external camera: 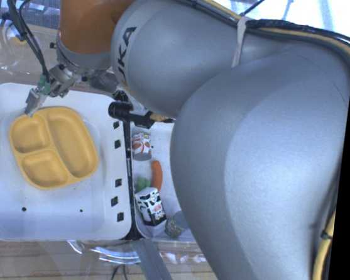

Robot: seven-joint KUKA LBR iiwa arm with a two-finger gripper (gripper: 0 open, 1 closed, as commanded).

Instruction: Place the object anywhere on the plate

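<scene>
Here, pincer [32,103] hangs at top-left rim of yellow plate [54,147] in left bin [2,210]; grip unclear. Carrot [157,173], can [141,146], cow-spotted cup [149,205] lie in right bin [145,231].

Arm [229,111] over right bin [142,227]; plate [52,146] unobstructed.

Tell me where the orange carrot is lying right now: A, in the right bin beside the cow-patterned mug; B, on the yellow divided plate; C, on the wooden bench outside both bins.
A: the carrot lies in the right bin, just above the cow-patterned mug, apart from the yellow plate in the left bin.
</scene>
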